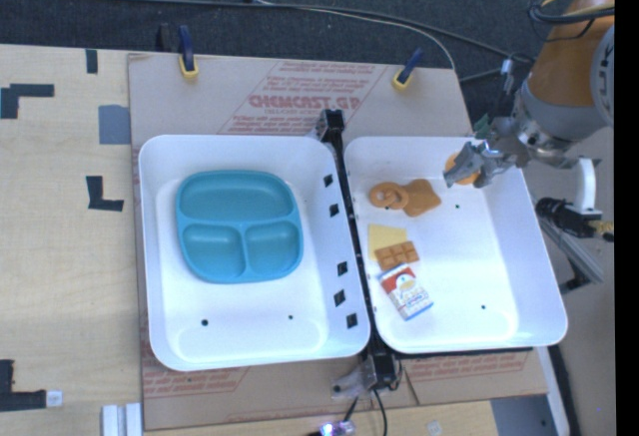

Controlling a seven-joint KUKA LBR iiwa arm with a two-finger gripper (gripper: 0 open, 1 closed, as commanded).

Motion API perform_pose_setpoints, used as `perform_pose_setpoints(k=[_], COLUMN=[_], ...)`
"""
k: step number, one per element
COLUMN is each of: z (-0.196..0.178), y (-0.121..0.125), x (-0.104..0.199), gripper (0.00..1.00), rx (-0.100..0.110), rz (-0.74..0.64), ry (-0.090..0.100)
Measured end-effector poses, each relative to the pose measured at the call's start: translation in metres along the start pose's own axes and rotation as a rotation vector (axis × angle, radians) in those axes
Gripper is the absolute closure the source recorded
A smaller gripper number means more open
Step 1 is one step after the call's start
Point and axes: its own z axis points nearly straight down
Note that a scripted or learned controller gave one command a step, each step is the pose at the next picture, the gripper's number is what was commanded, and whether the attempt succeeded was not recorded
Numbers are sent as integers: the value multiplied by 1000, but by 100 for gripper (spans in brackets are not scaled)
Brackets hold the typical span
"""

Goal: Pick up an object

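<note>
Grey two-finger gripper (467, 170) hangs over the far right part of the right white bin (519, 254), pinching a small orange object (460, 165); its long axis cannot be told. Same bin holds a brown pretzel-shaped toy (404, 196), a yellow waffle-like block (391, 246) nearer, and a red-and-white carton (406, 291) nearest, its long axis slanting near-right. Left white bin (160, 304) holds a blue three-compartment plastic tray (239, 225).
</note>
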Motion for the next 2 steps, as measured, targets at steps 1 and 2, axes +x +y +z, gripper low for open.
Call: perform_pose_setpoints(k=[1,2], z=[-52,-34], y=[-2,-2], x=[10,66], gripper=[100,100], rx=[-1,6], rz=[0,-3], ry=[0,3])
